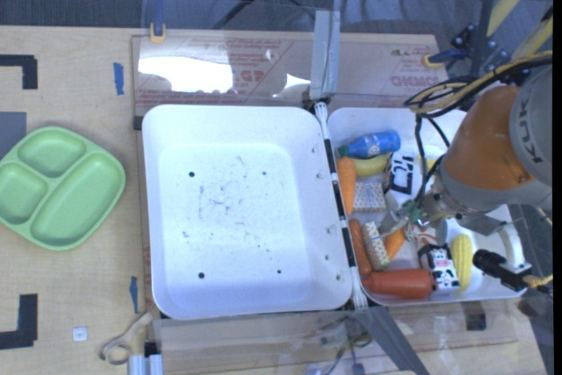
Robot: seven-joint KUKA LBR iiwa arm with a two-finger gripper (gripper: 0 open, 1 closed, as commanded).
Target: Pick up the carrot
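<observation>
The carrot (348, 181) is a long orange piece lying along the left wall of the right bin (497, 298), just below a yellow banana. My gripper (413, 221) is low in the middle of that bin, to the right of the carrot and a little nearer the camera, under the orange wrist band (492, 149). A smaller orange wedge (395, 241) lies right at the gripper's tip; whether it is touched is unclear. The arm's body hides the bin's right part.
The right bin also holds a blue bottle (372, 142), a banana (370, 164), a red sausage (399, 282), a corn cob (462, 263) and small packets. The large left bin (154, 189) adjoins it. A green divided plate (57, 186) sits at far left.
</observation>
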